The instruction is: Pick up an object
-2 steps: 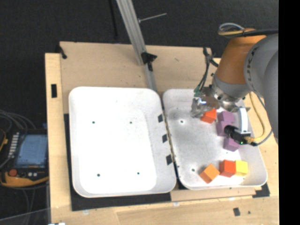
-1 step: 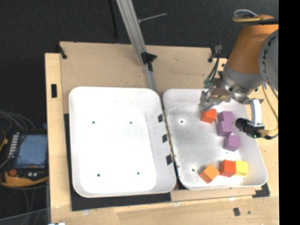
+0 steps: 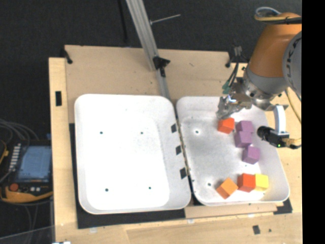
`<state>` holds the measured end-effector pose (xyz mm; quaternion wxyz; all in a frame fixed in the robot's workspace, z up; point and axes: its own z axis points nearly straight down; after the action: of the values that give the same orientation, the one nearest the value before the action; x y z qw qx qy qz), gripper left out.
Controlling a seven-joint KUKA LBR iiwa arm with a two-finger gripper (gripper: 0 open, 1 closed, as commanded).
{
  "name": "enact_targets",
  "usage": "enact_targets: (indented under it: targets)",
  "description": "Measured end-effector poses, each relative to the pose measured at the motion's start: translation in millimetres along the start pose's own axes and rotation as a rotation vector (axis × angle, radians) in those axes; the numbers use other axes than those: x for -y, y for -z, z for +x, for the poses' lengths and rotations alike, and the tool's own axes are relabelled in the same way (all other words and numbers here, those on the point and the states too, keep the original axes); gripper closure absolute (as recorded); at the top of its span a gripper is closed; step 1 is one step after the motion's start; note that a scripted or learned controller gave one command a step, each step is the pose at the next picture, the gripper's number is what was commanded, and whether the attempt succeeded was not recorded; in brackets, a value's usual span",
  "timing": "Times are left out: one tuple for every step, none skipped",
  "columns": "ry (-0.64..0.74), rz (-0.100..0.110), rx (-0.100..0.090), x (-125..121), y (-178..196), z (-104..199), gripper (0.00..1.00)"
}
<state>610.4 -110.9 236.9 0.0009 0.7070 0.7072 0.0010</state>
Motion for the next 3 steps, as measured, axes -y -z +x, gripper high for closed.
enact_targets:
  targets:
    - [0.005,0.002,-0.001,24,6,40,1.0]
    - [0.007,0.002,-0.002,44,15,85,1.0]
    - [0.008,0.003,-0.003,61,22,133,1.0]
